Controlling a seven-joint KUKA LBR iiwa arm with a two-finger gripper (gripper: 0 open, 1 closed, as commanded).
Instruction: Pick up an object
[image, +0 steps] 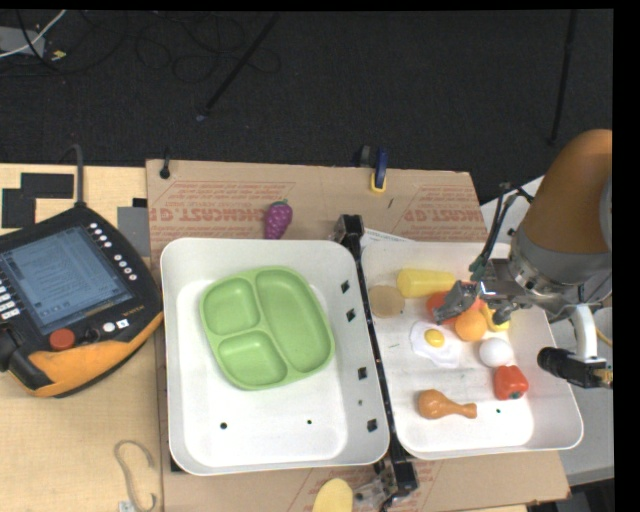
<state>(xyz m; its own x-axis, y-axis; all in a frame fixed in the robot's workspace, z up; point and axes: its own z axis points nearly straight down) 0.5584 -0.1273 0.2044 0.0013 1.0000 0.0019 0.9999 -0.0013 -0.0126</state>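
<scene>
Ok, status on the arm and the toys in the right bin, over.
Gripper low over right bin, at orange toy. No grasp seen. Fried egg, white egg, red pepper crowd close.

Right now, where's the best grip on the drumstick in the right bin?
Probably the thin shank of the drumstick, from straight above. It lies flat, long axis left-right, bulb at the left, narrow end toward the red pepper. Bare floor of the right bin flanks it, so the claw could straddle it front to back.

Red print, upside down and mirrored, runs along the cardboard sheet (225, 205) at twelve o'clock behind the bins, in one block on the left and one on the right, but no word can be read surely.
</scene>
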